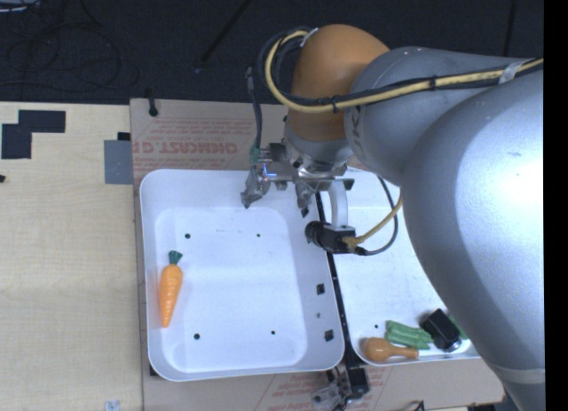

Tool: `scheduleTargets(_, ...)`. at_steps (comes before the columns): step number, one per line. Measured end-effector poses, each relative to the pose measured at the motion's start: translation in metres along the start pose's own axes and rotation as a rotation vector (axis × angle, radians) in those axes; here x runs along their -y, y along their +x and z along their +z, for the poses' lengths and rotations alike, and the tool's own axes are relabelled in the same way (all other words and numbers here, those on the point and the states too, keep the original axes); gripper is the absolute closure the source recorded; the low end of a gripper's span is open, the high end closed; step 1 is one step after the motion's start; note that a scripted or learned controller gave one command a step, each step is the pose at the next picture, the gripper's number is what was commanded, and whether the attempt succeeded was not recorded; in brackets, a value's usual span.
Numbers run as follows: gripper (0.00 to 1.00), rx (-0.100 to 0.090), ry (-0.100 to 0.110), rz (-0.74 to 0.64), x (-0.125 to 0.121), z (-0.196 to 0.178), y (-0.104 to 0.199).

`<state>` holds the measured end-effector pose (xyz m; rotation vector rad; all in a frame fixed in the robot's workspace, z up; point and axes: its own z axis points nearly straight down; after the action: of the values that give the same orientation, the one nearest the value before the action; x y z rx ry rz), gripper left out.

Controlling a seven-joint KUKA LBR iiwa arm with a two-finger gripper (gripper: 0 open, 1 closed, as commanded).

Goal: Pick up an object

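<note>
A toy carrot (169, 287) with a green top lies near the left wall of the left bin (231, 312). In the right bin (382, 289), at its front edge, sit a green pod (409, 335), a tan pear-shaped toy (388, 350) and a small black object (441, 328). My gripper (279, 194) hangs over the back right corner of the left bin, far from the carrot. Its two fingers stand apart, open, with nothing between them.
The big grey arm covers most of the right bin and the view's right side. A black cable (373, 232) loops from the wrist over the divide between the bins. Cardboard (195, 138) lies under the bins, on a pale wooden bench (62, 267).
</note>
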<state>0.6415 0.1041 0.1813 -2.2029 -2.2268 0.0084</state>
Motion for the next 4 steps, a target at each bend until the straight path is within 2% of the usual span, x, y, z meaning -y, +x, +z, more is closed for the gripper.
scheduleTargets(1,0.0,0.001,-0.006,0.003,-0.002,0.028,0.085)
scheduleTargets(2,0.0,-0.002,-0.018,0.004,-0.004,-0.083,0.144)
scheduleTargets(3,0.0,0.008,0.002,0.012,-0.002,0.017,0.125)
scheduleTargets(4,0.0,0.005,-0.003,0.009,0.009,0.052,0.139)
